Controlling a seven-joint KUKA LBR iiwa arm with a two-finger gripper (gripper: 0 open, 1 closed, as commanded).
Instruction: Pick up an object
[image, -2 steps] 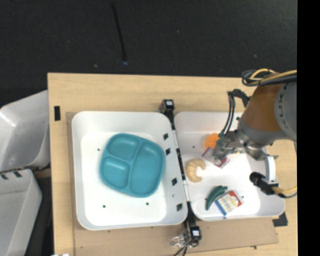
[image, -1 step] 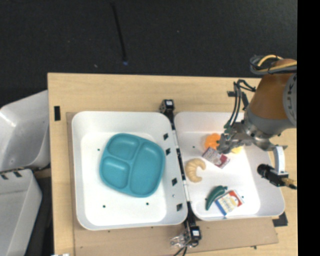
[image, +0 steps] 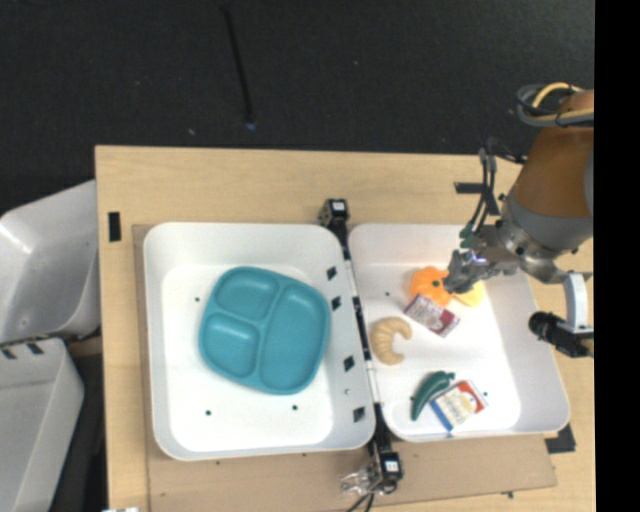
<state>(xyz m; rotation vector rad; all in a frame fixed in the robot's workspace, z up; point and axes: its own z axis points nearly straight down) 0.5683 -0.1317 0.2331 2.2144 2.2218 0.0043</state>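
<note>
My gripper (image: 463, 276) hangs low over the right bin (image: 520, 390), directly above a cluster of an orange object (image: 428, 282), a yellow object (image: 472, 294) and a small dark red packet (image: 433, 315). The wrist hides the fingertips, and I see nothing clearly held. A tan croissant (image: 390, 339) lies left of centre in that bin. A green pepper-like toy (image: 431, 391) and a white packet with red and blue print (image: 460, 405) lie near the front.
The left bin (image: 170, 400) holds a teal divided plate (image: 265, 329). A black clipped divider (image: 355, 320) runs between the bins. The wooden bench (image: 300, 180) surrounds them, with white equipment (image: 40, 280) at the far left.
</note>
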